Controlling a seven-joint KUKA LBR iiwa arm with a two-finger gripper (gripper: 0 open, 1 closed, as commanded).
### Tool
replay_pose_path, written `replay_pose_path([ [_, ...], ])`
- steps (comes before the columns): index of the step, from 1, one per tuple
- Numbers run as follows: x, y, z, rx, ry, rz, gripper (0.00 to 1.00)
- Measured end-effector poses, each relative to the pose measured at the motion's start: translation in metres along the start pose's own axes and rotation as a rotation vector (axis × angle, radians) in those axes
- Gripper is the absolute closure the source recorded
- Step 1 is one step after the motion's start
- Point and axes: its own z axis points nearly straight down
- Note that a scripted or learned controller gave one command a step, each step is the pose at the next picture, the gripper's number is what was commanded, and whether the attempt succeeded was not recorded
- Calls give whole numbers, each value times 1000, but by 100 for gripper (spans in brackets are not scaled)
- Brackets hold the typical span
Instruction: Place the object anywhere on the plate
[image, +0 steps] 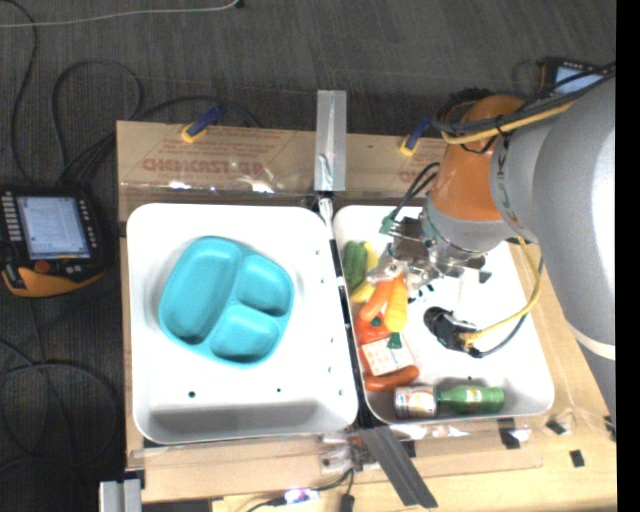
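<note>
Progress is at its first stage, judging by how things lie: the blue plate, with its three compartments bare, sits in the middle of the left bin, and nothing has been set on it. Every loose thing lies in the right bin, crowded along its 9 o'clock wall.

An orange carrot-shaped toy lies there with a yellow piece touching it on its 3 o'clock side. A green vegetable is just beside them at 11 o'clock, and a red carton just below at 6 o'clock. A green bottle lies on its side along the bin's 6 o'clock edge.

The claw hangs over the bin's 11 o'clock part, right above the upper end of the carrot and the yellow piece, so one of these two is most likely the thing to be moved. I cannot tell which, nor whether the claw touches either. The wrist hardware hides its tip, so I cannot tell how wide it stands or whether it has a grip on anything.

What is left is nearly everything: a firm grasp, a lift clear of the clutter, a carry toward 9 o'clock over the wall between the bins, and a release above the plate.
</note>
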Motion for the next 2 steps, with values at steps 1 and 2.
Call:
replay_pose_path([
  [1, 75, 6, -1, -2, -2, -147, 100],
  [2, 45, 26, -1, -3, -5, -221, 100],
])
